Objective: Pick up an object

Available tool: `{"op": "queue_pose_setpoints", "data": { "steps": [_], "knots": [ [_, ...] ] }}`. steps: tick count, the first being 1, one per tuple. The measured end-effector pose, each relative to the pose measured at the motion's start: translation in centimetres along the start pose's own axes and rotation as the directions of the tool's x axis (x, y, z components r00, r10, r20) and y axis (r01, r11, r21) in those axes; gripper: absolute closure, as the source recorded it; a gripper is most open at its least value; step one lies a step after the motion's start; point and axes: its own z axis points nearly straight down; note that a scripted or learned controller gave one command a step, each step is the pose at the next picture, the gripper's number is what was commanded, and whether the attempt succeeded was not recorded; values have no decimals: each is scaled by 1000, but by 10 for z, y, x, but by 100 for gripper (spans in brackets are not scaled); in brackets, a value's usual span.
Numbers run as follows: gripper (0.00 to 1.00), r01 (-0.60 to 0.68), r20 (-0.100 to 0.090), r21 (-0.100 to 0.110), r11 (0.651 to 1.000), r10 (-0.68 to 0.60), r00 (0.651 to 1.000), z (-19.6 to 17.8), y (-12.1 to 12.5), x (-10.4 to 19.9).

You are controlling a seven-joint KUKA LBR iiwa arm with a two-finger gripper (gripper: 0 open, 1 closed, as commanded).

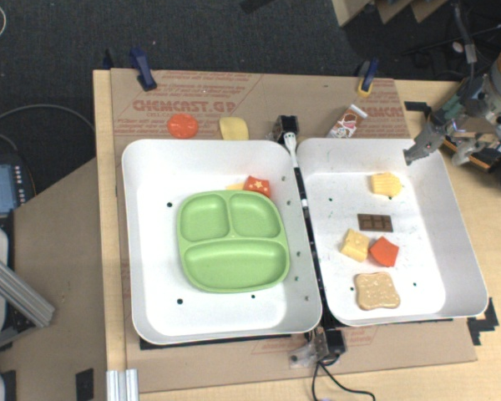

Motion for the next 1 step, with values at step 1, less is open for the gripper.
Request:
{"op": "queue_pose_setpoints", "data": {
  "steps": [1],
  "knots": [
    [0,-1,-5,16,1000,1,1000,151,-31,12]
  ]
}}
